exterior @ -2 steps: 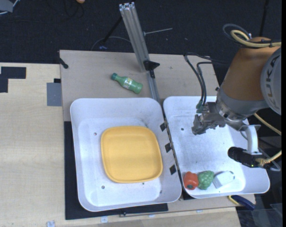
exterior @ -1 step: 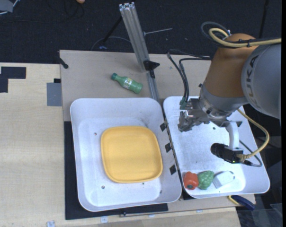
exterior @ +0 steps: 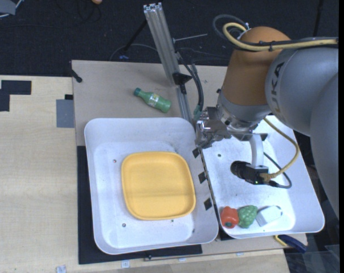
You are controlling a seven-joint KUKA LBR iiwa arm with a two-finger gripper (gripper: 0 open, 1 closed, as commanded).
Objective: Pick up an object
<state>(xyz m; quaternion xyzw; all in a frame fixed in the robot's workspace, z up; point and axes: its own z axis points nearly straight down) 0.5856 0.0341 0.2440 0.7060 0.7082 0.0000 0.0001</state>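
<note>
The gripper (exterior: 208, 131) hangs over the right bin (exterior: 300, 209) by its inner wall, I cannot tell if wide or narrow, and the red toy (exterior: 229, 216), green toy (exterior: 248, 215) and white toy (exterior: 269, 214) sit well apart in the near corner, so I think it must move there to grab one.

A white left bin (exterior: 98, 152) and a white right bin (exterior: 300, 209) sat side by side on the pale table (exterior: 29, 181), across the lower centre and right. A green bottle (exterior: 152, 99) lay on its side on the table above the left bin. An aluminium rail (exterior: 163, 44) slanted up at top centre.
</note>
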